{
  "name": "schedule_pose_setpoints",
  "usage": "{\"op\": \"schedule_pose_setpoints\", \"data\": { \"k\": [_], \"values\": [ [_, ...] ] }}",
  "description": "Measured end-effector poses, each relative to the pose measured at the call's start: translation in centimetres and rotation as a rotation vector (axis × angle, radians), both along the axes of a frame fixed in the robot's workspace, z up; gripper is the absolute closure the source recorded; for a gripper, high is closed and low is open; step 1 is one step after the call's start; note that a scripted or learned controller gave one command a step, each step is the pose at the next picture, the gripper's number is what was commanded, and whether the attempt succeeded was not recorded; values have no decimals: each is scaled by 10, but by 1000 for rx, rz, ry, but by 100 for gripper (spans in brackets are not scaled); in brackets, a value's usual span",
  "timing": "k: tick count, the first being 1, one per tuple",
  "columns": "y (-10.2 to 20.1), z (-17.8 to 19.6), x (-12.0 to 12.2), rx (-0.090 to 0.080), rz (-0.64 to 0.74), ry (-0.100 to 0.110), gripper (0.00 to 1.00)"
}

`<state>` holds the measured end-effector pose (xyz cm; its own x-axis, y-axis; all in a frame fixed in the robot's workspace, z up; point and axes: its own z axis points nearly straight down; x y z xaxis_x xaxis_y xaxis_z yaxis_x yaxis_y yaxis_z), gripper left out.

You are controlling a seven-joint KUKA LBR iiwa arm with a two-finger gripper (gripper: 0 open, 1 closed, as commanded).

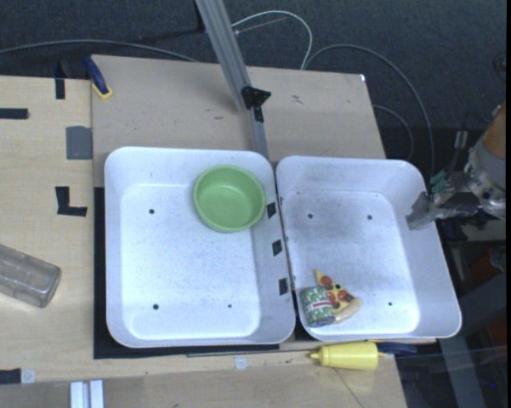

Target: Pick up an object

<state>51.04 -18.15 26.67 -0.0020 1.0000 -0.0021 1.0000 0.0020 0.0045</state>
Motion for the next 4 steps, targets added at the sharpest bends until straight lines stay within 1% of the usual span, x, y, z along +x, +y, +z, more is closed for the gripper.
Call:
{"op": "schedule_pose_setpoints", "data": {
  "k": [1, 2, 3, 4],
  "values": [
    [51, 3, 14, 3, 5, 4, 100],
    [94, 0, 19, 2, 3, 5, 100],
    [153, -19, 26, 3, 5, 8, 100],
    [215, -25, 39, 4, 6, 7, 100]
  ]
}}
